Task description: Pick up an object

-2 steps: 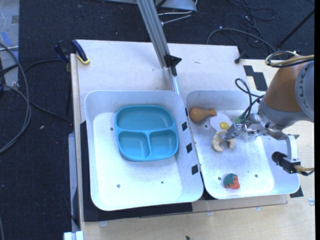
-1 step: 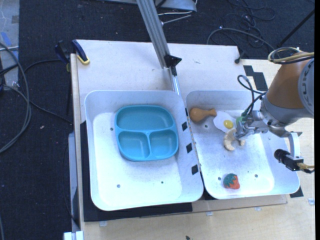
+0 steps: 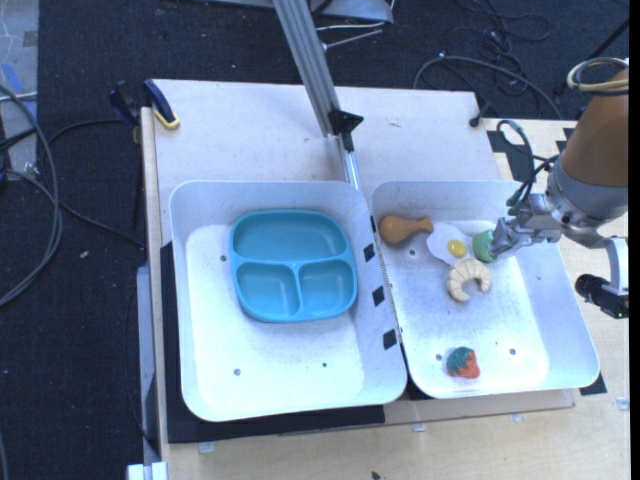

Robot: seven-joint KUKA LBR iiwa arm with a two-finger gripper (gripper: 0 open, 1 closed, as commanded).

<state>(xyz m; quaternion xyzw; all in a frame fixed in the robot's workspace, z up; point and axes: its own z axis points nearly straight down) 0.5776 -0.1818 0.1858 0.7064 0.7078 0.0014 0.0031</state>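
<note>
In the right bin (image 3: 545,318) lie a brown toy drumstick (image 3: 404,229), a fried egg (image 3: 449,245), a small green object (image 3: 482,245), a pale croissant (image 3: 468,280) and a red toy with green and blue spots (image 3: 462,362). My gripper (image 3: 497,240) hangs low over the bin's upper right part, its tip right against the green object. The gripper's body partly hides that object. I cannot tell whether the two touch. The croissant lies just below and left of the tip.
The left bin (image 3: 200,348) holds a blue divided plate (image 3: 295,265). A slanted metal pole (image 3: 310,58) comes down to the ridge between the bins. Cables run beside the arm at the right edge.
</note>
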